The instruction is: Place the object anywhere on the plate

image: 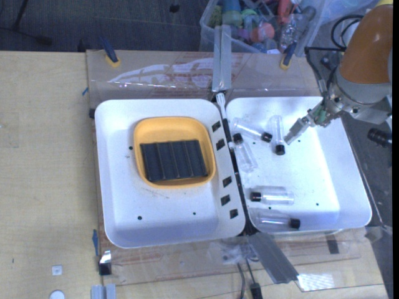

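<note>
Left bin (118, 217): holds the yellow plate (142, 131) with a dark ribbed insert (173, 161) on it; no vial on it.
Right bin (340, 192): several clear vials with black caps, e.g. (271, 197), lie loose on the floor.
Gripper (280, 147): low over the right bin's upper part, tip at a black-capped vial (272, 129); opening and grasp cannot be told.
Progress: judged early, pick unconfirmed, transfer and placing left.

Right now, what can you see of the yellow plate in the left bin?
The yellow plate is a shallow, rounded-square dish, plastic by its look, with a raised rim. It lies flat and upright on the floor of the left bin, toward its upper middle. A dark ribbed rectangular slab rests in it, covering most of its base and reaching its lower rim. Nothing else touches it.
</note>
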Robot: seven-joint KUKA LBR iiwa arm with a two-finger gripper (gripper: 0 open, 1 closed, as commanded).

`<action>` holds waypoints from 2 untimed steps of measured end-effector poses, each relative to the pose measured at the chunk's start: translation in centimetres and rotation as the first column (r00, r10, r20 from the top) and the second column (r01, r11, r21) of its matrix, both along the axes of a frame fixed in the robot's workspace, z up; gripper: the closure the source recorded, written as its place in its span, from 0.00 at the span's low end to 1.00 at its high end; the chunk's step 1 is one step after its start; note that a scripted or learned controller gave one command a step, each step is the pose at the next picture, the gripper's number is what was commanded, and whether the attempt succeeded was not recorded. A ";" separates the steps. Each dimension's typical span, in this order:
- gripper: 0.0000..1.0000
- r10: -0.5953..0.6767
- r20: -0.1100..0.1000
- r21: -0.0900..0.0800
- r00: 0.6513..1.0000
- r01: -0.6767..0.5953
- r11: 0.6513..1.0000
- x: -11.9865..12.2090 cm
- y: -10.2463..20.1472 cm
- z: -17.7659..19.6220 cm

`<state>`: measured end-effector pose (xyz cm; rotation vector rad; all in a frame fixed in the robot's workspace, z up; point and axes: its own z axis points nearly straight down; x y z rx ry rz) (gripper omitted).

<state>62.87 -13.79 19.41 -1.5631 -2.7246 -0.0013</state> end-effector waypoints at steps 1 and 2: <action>0.00 0.029 0.005 -0.003 1.000 -0.029 1.000 3.9 -6.7 0.5; 0.00 0.208 0.007 -0.005 0.978 -0.208 0.978 3.9 -8.5 17.6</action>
